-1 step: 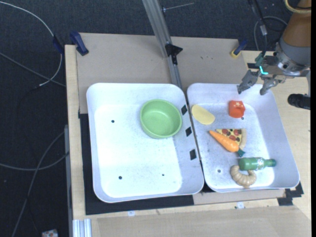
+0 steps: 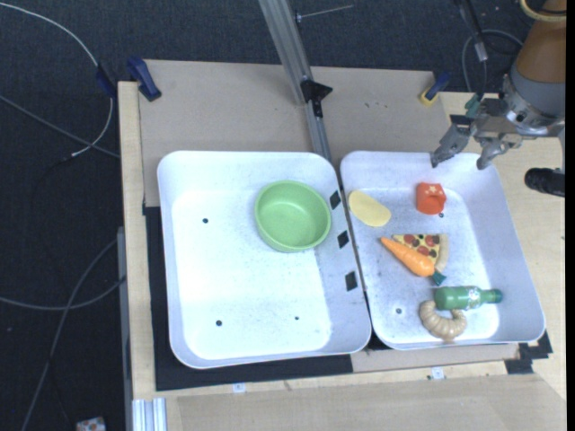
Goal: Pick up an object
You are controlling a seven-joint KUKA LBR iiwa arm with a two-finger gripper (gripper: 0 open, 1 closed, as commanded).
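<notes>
Claw (image 2: 461, 153), fingers spread and empty, hovers over the far rim of the right bin (image 2: 517, 268). Nearest beneath it lies a small red block (image 2: 431, 197), probably light, rigid plastic; a grip across its flat sides looks soundest. Beyond: yellow disc (image 2: 369, 208), carrot (image 2: 409, 256) overlapping a pizza slice (image 2: 429, 244), green bottle (image 2: 467, 297) touching a tan ring (image 2: 444, 320). The arm's upper part is cut off.

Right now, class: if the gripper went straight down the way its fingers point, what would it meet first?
The gripper, fingers spread with nothing between them, hangs over the far rim of the right bin. Going straight down, it would probably meet that rim or bare floor, just beyond the red toy. Depth is unclear.
</notes>
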